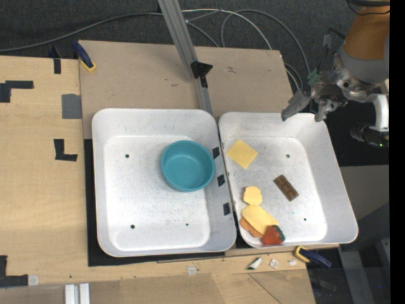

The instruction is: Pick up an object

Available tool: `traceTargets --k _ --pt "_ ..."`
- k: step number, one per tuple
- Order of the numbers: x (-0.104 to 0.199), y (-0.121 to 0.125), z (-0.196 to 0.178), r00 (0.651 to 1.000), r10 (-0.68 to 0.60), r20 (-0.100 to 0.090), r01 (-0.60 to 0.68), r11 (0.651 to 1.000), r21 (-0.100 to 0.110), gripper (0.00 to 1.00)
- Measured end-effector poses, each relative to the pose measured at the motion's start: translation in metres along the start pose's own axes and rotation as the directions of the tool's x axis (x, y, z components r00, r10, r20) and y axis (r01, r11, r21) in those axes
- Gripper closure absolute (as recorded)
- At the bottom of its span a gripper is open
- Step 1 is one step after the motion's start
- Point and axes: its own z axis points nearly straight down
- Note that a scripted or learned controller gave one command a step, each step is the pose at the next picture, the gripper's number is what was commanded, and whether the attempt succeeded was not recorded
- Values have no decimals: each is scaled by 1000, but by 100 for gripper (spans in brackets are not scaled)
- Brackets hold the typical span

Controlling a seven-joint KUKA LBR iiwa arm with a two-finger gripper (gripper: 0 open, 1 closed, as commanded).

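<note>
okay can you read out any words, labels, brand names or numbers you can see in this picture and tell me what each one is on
No readable text stands anywhere in this view.
Blue bowl: plain, no label.
Yellow square and brown bar: no print that can be made out.
Black tape pieces on the wooden bench: plain shapes, not letters.
Small white scraps at the bench's front edge: too small to tell if they bear anything.
Gripper: no marking legible.

A blue bowl (186, 164) sits upright in the left bin, right of its centre. In the right bin, a flat yellow square (242, 154) lies at upper left, a brown bar (285, 187) near the middle, and a yellow round piece (252, 196), yellow wedge (259, 218) and red piece (273, 235) cluster at lower left.
</note>
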Motion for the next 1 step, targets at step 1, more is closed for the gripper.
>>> traceTargets --k 1 --pt "0 0 0 1000 0 0 0 1000 0 0"
